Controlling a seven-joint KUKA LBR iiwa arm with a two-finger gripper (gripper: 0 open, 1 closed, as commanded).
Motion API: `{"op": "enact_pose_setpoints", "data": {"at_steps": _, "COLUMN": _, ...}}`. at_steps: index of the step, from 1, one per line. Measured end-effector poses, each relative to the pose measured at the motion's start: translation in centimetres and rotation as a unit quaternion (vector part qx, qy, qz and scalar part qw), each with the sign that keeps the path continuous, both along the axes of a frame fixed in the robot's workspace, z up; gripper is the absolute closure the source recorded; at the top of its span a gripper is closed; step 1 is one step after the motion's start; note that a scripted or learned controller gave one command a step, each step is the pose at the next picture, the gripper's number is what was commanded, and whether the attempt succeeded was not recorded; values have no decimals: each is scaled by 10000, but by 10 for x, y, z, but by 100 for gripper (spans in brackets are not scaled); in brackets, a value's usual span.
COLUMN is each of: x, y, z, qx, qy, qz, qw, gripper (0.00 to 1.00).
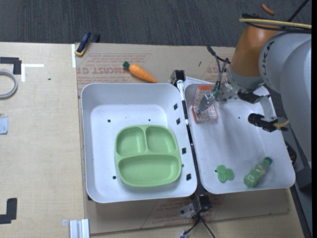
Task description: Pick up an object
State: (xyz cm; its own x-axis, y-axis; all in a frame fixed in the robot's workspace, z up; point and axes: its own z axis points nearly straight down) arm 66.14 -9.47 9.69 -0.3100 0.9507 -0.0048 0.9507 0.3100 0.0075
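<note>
1. Count: 2 white bins, 1 gripper (204, 104), 1 packet (212, 115), 1 green bottle (257, 172), 1 small green leafy piece (225, 173), 1 green plate (148, 170), 1 carrot (140, 72)
2. Left bin (129, 115): holds the plate alone, 3 compartments, all bare, lying flat
3. Right bin (237, 143): holds the packet, the bottle and the leafy piece
4. Packet: clear wrapper with red-orange print, in the right bin's upper-left corner, close to the wall shared with the left bin
5. Gripper sits right over the packet, arm (277, 58) coming in from the right; can't tell if the claw is apart, together or clamped on the wrapper
6. Bottle lies on its side near the lower-right wall, with the leafy piece just beside it to the left, apart
7. Carrot lies outside on the cardboard, above the left bin's top rim
8. Open room: the middle of the right bin is bare, and so is the strip of left bin floor above the plate
</note>
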Motion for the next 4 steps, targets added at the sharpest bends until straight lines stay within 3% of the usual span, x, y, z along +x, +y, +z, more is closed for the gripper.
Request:
{"op": "enact_pose_setpoints", "data": {"at_steps": 1, "x": 1, "y": 0, "z": 11, "qx": -6, "qy": -21, "qz": 4, "qw": 10000, "gripper": 100}}
{"op": "enact_pose_setpoints", "data": {"at_steps": 2, "x": 1, "y": 0, "z": 11, "qx": -6, "qy": -20, "qz": 4, "qw": 10000, "gripper": 0}}
{"op": "enact_pose_setpoints", "data": {"at_steps": 3, "x": -25, "y": 63, "z": 95, "qx": 8, "qy": 44, "qz": 165, "qw": 9999, "gripper": 0}}
{"op": "enact_pose_setpoints", "data": {"at_steps": 4, "x": -78, "y": 85, "z": 95, "qx": 8, "qy": 48, "qz": 141, "qw": 9999, "gripper": 0}}
